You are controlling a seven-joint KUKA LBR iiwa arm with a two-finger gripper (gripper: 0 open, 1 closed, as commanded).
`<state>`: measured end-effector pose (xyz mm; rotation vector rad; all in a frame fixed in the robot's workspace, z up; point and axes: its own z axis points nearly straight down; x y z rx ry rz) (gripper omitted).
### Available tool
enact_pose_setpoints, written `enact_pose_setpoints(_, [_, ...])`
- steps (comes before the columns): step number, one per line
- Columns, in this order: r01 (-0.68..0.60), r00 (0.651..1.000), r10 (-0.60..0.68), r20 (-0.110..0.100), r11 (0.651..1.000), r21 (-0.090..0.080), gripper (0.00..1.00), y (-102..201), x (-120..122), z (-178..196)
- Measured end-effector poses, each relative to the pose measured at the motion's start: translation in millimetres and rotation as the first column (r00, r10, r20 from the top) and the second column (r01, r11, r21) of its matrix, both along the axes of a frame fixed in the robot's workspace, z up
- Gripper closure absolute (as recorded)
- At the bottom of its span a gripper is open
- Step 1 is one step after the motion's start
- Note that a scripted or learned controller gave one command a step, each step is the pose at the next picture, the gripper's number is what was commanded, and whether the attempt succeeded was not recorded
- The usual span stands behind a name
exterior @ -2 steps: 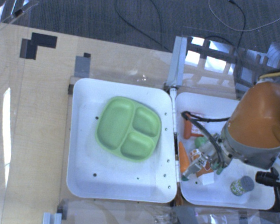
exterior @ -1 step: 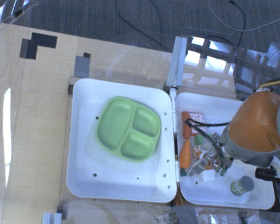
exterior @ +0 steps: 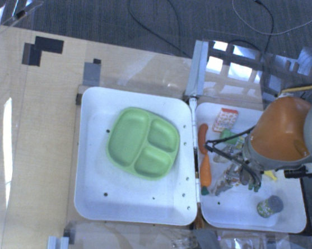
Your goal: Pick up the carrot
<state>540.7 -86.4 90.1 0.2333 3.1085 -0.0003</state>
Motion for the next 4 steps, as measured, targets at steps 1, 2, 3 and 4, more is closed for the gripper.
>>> enact_pose_setpoints(1, [0.004, 1.0, -0.004, -0.003, 1.0, 0.004, 1.0, 2.1, 1.8, 8.5])
enact_pose_setpoints(2, [-0.208, 0.978, 0.208, -0.019, 0.978, 0.003, 1.0, 56.9, -50.9, 93.2])
enact_pose_setpoints(3, [0.091, 0.996, -0.091, -0.02, 0.996, 0.004, 1.0, 55.3, -22.6, 92.8])
enact_pose_setpoints(4, [-0.454, 0.891, 0.454, -0.02, 0.891, 0.002, 1.0, 47.1, -50.7, 92.3])
